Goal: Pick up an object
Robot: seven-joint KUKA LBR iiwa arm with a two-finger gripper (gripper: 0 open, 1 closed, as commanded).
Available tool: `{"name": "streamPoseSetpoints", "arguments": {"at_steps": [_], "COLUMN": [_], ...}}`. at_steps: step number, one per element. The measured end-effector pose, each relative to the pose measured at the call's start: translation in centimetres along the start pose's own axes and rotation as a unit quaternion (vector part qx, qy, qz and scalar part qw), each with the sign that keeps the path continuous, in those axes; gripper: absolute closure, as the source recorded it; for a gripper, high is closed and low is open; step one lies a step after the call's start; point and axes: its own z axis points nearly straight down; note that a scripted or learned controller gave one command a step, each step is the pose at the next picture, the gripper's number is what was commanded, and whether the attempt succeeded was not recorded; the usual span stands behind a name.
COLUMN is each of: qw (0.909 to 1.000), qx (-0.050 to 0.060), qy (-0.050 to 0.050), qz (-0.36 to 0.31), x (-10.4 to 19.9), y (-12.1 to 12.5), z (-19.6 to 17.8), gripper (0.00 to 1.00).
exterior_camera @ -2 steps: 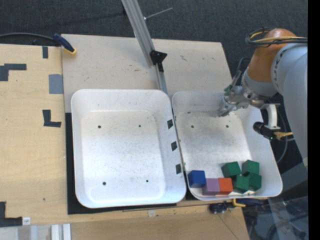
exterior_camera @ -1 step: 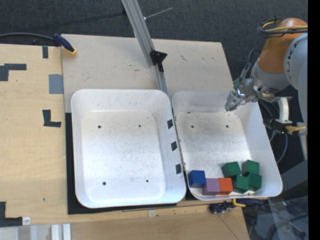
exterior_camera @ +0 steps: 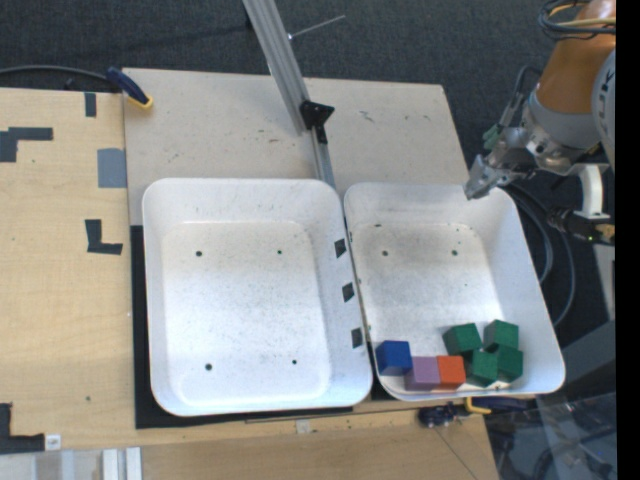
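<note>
Two white bins sit side by side; the left bin (exterior_camera: 240, 298) and the right bin (exterior_camera: 440, 268) touch at their inner rims. In the right bin's near right corner cluster a blue block (exterior_camera: 394, 357), a purple block (exterior_camera: 426, 371), an orange block (exterior_camera: 451, 370) and several green blocks (exterior_camera: 486, 349). The gripper (exterior_camera: 481, 181) hangs over that bin's far right corner, well apart from the blocks, nothing visibly held; open or closed, I cannot tell
</note>
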Motion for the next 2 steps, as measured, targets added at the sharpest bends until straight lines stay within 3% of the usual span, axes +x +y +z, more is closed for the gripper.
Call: {"name": "streamPoseSetpoints", "arguments": {"at_steps": [1, 2], "qw": [1.0000, 1.0000], "qx": [0.002, 0.003], "qy": [0.001, 0.001], "qz": [0.000, -0.002], "x": [0.1, 5.2], "y": [0.1, -1.1], "z": [-1.6, -1.8], "gripper": [1.00, 1.00]}}
